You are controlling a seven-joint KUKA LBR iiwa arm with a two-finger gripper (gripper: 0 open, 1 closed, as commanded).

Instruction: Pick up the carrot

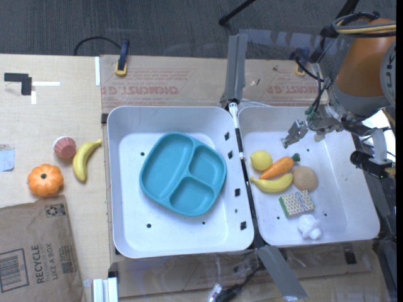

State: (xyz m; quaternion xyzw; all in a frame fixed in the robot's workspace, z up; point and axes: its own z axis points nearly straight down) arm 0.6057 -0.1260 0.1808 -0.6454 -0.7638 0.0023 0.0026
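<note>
While the arm (pixel 362 55) is reaching in from the right, we are seeing its tool (pixel 302 131) hanging over the upper part of the right bin (pixel 352 231), above and a little to the right of the carrot (pixel 278 167) and apart from it. Its fingers are too small and dark for us to tell whether they are apart or together, and nothing is showing between them.

The carrot is lying in the right bin's left half, tilted with its green tip pointing up and right. It is touching a lemon (pixel 261 160) on its left and a banana (pixel 272 184) just below it. A brown round fruit (pixel 305 178) is sitting just beside it on the right. Lower down we are seeing a chequered block (pixel 296 202) and a small white object (pixel 309 227).

In the left bin (pixel 126 225) a blue divided plate (pixel 182 174) is lying tilted.

On the table (pixel 38 118) left of the bins, a second banana (pixel 83 160), a pinkish round thing (pixel 64 148) and a small pumpkin (pixel 45 180) are resting near each other.
</note>
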